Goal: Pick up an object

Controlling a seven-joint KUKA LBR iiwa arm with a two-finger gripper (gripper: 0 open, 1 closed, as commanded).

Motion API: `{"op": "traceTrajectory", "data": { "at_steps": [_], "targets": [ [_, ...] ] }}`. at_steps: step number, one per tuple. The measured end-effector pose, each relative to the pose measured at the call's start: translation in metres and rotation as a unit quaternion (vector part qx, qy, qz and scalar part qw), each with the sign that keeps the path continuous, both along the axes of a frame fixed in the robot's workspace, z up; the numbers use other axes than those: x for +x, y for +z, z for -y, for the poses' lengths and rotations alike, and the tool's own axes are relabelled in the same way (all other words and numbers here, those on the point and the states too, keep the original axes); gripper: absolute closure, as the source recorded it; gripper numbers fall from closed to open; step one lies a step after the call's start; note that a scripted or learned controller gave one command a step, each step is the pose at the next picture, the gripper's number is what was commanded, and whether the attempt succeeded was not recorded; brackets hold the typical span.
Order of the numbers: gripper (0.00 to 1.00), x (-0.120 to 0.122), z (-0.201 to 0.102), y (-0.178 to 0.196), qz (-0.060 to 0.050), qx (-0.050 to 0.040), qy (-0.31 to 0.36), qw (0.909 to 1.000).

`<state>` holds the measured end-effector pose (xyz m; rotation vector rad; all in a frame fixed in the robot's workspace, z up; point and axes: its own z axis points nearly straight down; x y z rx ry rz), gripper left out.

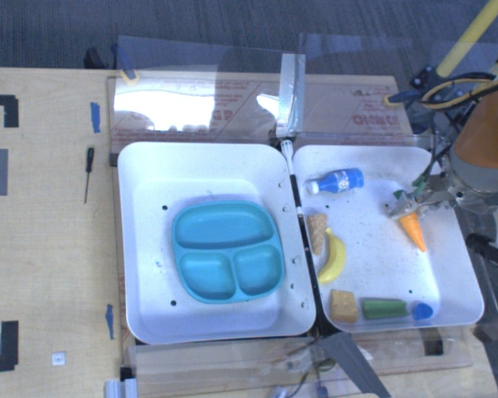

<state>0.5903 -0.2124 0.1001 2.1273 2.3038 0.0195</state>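
The gripper point(415, 199) sits over the right part of the right bin point(373, 247), at the end of the grey arm point(481, 152) with its orange band, which comes in from the right edge. Its fingers are a small metallic tangle at this scale, and whether they stand apart or together I cannot tell. The orange carrot point(413, 230) lies just below the gripper, its thick end up by the fingertips and its point aimed down and to the right; whether metal touches it is too fine to make out, and nothing shows it lifted off the bin floor.

Taking the carrot as the mark and going left to right: far to its left, in the left bin point(141, 222), rests a teal divided plate point(228, 251) with three compartments. Closer, along the right bin's left wall, a tan piece of bread point(317, 229) lies next to a yellow banana point(334, 257). Below those, lower left of the carrot, sits a brown sponge-like cube point(344, 306). Up and left of the carrot lies a blue bottle point(336, 182) with a white cap, on its side. Directly below the carrot, by the bin's near wall, a green cylinder point(383, 308) lies beside a small blue cap-like object point(422, 311).

The arm's upper part is cut off by the frame edge.
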Motion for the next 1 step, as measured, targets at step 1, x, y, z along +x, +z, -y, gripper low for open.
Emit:
{"op": "traceTrajectory", "data": {
  "at_steps": [1],
  "targets": [
    [1.00, 0.0157, -0.0554, 0.1237, 0.001, -0.0026, -0.044, 0.9990]
  ]
}}
